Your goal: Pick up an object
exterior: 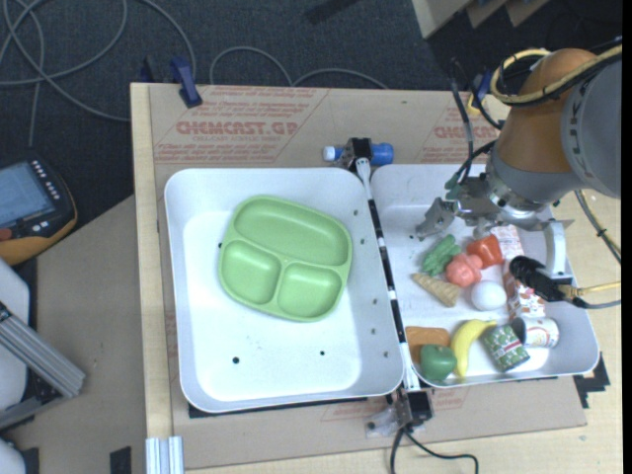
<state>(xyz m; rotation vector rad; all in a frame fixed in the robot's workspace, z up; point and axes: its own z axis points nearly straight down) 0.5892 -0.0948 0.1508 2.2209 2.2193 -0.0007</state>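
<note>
- From above the bench, the arm (553, 117) reaches in from the right, its orange band sitting over the far end of the right bin (395, 191).
- The gripper (443, 217) hangs low over that bin's far left part, grey fingers spread apart, with nothing between them.
- Just below the fingertips lies a green vegetable toy (437, 257), close to them; whether they touch it I cannot tell.
- Beside it sit an orange-pink round toy (462, 272), a red piece (484, 250), a white egg (488, 295) and a tan cone (433, 287), all crowded together.
- Nearer the front edge are a yellow banana (468, 342), a green pepper-like toy (437, 361), an orange block (427, 335) and a small green packet (506, 348).
- The left bin (197, 354) holds a green divided plate (284, 257), tilted a little, well apart from the gripper.
</note>
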